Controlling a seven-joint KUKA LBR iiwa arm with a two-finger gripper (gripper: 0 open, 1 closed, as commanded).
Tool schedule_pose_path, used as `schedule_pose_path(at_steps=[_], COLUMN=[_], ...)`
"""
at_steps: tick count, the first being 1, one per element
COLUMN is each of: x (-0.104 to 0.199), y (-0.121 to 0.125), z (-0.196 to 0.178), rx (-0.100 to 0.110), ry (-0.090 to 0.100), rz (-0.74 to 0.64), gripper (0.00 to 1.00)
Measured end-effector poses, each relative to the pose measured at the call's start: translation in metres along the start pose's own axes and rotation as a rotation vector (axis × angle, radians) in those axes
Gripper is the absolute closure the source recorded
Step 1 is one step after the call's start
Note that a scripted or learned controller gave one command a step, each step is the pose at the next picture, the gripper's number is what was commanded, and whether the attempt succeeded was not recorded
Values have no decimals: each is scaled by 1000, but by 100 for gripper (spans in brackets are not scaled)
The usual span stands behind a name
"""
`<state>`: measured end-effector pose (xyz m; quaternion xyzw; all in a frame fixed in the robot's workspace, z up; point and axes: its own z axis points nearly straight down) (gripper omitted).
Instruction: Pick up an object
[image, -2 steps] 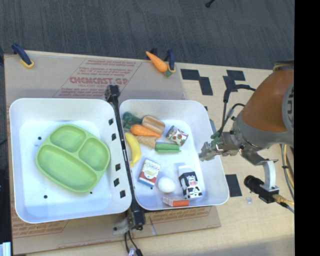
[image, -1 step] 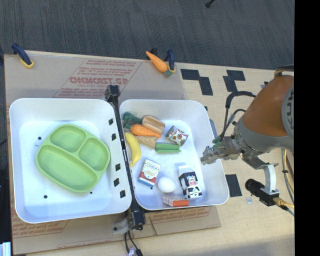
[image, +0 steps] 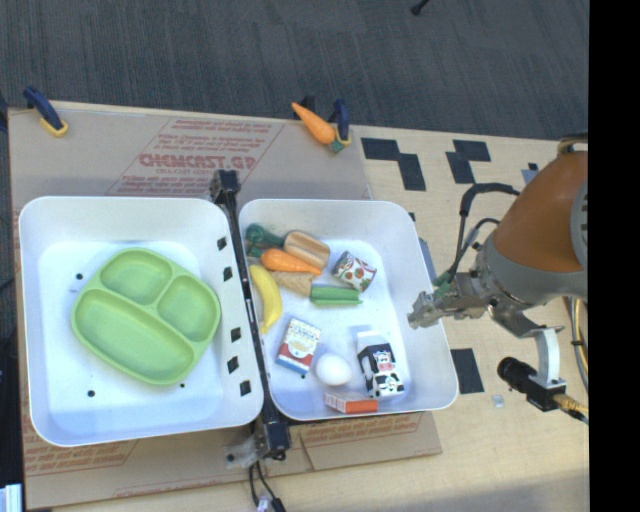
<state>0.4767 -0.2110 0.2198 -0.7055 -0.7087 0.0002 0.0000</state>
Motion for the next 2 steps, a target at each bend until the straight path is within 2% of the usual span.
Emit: schedule_pose_path(at_steps=[1,2], x=[24,29], y=[1,1], z=[-12,-11], rx=[-3,0], ry=[-1,0], rz=[-2,-3], gripper=[100,100])
